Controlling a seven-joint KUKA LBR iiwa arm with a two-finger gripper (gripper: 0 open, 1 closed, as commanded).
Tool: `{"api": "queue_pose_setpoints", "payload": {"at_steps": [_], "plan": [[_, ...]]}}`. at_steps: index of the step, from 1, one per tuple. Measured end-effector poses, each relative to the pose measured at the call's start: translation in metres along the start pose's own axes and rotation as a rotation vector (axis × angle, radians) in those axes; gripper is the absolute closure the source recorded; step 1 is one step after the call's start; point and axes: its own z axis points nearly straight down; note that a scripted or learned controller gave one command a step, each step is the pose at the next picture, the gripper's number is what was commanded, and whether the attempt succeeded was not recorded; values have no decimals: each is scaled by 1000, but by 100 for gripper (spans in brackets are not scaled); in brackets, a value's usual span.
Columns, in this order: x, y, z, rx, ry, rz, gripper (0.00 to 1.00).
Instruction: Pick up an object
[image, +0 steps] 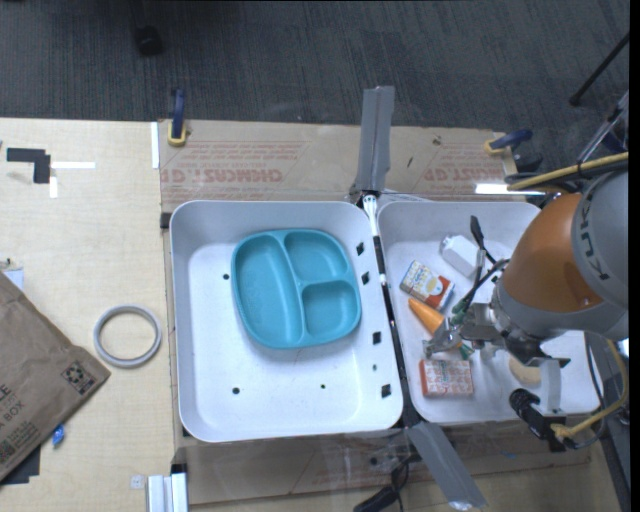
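Note:
My gripper (447, 340) hangs low in the right bin (400, 300), its tips over the bin's middle. Just left of the tips lies an orange carrot-shaped piece (425, 316). Directly below them sits a small red-and-white packet (446, 378). A small carton with orange and yellow print (427, 284) rests further back, and a white block (460, 252) lies behind it. A pale round item (523, 370) shows near the bin's right side, partly under the arm. Nothing is seen between the fingers.
The left bin (200, 380) holds a teal divided plate (297, 287). A tape ring (127, 333) and a brown cardboard box (35, 370) lie on the bench to the left. The arm's orange band (555, 250) covers the right bin's far side.

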Motion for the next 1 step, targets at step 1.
{"api": "queue_pose_setpoints", "payload": {"at_steps": [1], "plan": [[0, 0, 0, 0, 0, 0, 0]]}}
